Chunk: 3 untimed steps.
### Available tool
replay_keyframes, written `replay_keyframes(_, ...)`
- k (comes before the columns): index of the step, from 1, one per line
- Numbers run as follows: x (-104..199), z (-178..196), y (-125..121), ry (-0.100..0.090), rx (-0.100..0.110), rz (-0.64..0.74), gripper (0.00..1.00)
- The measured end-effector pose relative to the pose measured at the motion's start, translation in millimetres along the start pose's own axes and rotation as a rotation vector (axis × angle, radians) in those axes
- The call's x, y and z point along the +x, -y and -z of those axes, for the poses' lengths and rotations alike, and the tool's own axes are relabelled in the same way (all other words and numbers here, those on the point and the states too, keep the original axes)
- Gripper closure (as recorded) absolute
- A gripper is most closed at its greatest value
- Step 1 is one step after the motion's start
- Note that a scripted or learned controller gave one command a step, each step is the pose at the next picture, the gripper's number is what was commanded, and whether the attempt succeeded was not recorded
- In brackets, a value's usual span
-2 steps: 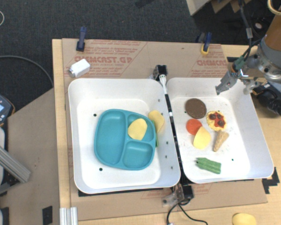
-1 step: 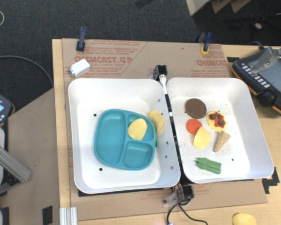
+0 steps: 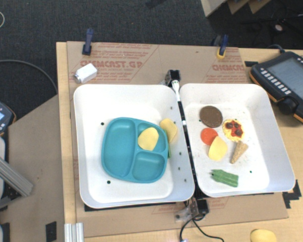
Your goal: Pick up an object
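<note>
1. A left bin (image 3: 86, 135) is sitting left of centre, holding a teal divided tray (image 3: 121, 150).
2. A yellow piece (image 3: 148, 138) is lying in the tray's upper right compartment; a second yellow piece (image 3: 169, 129) is resting just beside the tray, against the bin's right wall.
3. The right bin (image 3: 272, 135) is holding a brown disc (image 3: 210, 116), an orange-red piece (image 3: 209, 135), a yellow lump (image 3: 217, 149), a round yellow-and-red item (image 3: 233, 129) and a tan wedge (image 3: 238, 151), all lying close together.
4. A green item (image 3: 224, 178) is lying lower, apart from them.
</note>
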<state>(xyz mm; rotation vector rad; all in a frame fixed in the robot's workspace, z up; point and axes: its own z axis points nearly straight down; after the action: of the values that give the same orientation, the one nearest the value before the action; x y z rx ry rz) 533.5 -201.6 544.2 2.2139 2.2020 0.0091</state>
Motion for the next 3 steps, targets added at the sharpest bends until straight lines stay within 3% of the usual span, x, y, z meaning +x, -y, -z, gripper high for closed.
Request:
replay_keyframes(1,29,-183,37,-0.015,0.034,0.005,0.00)
replay_keyframes(2,60,2,-7,-0.003,-0.005,0.010,0.00)
replay_keyframes(3,110,-181,62,-0.014,0.038,0.007,0.00)
